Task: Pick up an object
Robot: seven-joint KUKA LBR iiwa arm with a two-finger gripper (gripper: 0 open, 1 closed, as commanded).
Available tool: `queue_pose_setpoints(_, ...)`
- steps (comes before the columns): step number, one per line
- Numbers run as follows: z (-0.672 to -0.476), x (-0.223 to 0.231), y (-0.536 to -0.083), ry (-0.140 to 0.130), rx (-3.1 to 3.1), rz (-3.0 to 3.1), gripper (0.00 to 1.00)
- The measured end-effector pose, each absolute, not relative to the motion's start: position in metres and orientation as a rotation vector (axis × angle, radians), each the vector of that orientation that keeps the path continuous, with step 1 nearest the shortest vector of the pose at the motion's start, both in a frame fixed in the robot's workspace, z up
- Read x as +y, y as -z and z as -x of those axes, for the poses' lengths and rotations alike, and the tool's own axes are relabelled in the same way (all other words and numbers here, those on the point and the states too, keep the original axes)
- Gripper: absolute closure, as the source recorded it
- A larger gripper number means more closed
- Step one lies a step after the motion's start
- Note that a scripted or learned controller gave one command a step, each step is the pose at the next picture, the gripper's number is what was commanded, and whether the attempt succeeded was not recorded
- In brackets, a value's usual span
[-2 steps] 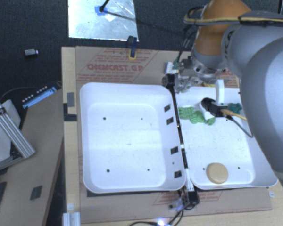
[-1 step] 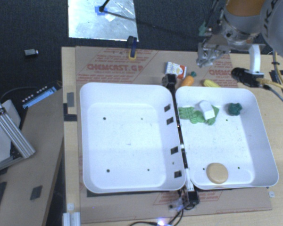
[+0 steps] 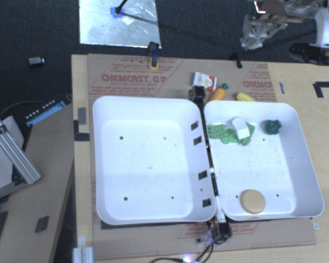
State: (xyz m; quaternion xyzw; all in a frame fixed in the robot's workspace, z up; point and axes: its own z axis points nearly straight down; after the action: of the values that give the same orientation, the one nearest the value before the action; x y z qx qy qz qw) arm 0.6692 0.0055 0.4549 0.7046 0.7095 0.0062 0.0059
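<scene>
Gripper (image 3: pixel 257 34) is hanging above the bench, carrying nothing — finger state unreadable. Next: descending onto the white block (image 3: pixel 240 129) in the right bin (image 3: pixel 307 163).

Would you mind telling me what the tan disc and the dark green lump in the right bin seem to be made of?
The tan disc looks like smooth matte plastic or foam, perhaps a toy cookie: its colour is even, its edge rounded, and it has no gloss. The dark green lump looks soft and bumpy, perhaps moulded plastic or fabric, like toy broccoli; it is too small to tell for certain.
</scene>
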Motion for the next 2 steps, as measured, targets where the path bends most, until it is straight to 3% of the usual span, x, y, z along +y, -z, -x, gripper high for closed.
queue_pose_setpoints(1,-0.668,-0.047,-0.542,-0.011,2.211,-2.216,1.00)
queue_pose_setpoints(2,-0.668,-0.093,-0.536,-0.003,2.217,-2.220,1.00)
